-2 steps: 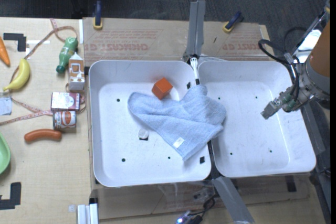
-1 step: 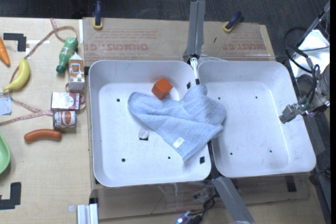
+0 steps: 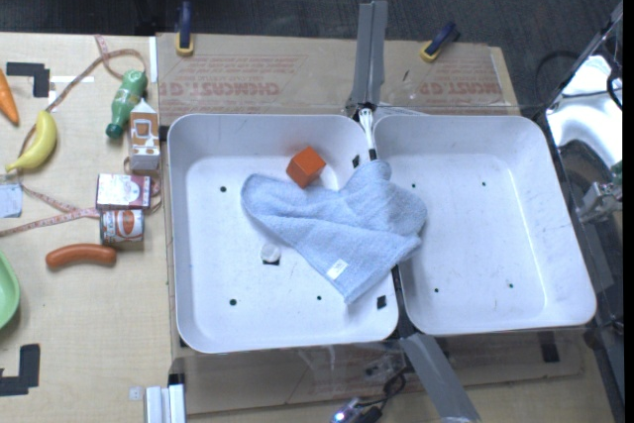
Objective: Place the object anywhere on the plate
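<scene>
1. Bins: two shallow white ones side by side on cardboard (image 3: 297,74), left bin (image 3: 198,312) and right bin (image 3: 515,302), with their inner walls touching.
2. Left bin contents: orange block (image 3: 306,166) near the back, upright on the floor, just beside the towel's rear edge. Whether they touch cannot be told.
3. Pale blue towel (image 3: 337,223) lies crumpled across the middle of the left bin. Its right part is draped over the shared walls, with a little of it over the right bin. A small white label shows near its front corner.
4. Small white scrap (image 3: 270,255) on the left bin floor, just beside the towel's left edge.
5. Right bin: apart from the towel's overhang, bare floor with a few dark dots.
6. Green plate (image 3: 4,292) sits at the far left edge of the bench, cut off by the frame and well apart from the block.
7. Bench clutter left of the bins: banana (image 3: 36,142), carrot (image 3: 8,99), green bottle (image 3: 126,100), carton (image 3: 145,139), can (image 3: 123,226), sausage (image 3: 81,257).
8. Arm (image 3: 586,119) at the right edge, outside the bins. Claw state: cannot tell.
</scene>
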Controlling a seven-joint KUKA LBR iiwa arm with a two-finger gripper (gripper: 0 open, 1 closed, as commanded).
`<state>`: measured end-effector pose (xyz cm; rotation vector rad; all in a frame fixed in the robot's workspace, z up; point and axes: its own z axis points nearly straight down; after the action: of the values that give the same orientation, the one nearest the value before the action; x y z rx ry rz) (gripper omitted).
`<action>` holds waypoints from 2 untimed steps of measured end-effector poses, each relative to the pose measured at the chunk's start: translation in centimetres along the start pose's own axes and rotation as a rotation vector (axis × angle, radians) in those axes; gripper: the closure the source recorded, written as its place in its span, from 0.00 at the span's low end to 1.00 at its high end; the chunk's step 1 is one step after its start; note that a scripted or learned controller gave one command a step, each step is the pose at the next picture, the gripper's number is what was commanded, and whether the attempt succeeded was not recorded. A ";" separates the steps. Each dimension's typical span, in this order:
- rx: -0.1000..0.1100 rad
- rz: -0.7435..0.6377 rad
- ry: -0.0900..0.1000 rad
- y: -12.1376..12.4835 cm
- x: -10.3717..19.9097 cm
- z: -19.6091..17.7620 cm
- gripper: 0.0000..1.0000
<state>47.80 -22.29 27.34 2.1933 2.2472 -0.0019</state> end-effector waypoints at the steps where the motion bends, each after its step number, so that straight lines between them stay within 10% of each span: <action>1: 0.000 -0.105 -0.001 0.1 0.0 -16.8 1.00; 2: 0.001 -0.106 0.000 0.1 0.0 -16.8 0.00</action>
<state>47.87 -22.21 44.14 2.0720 2.3604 -0.0039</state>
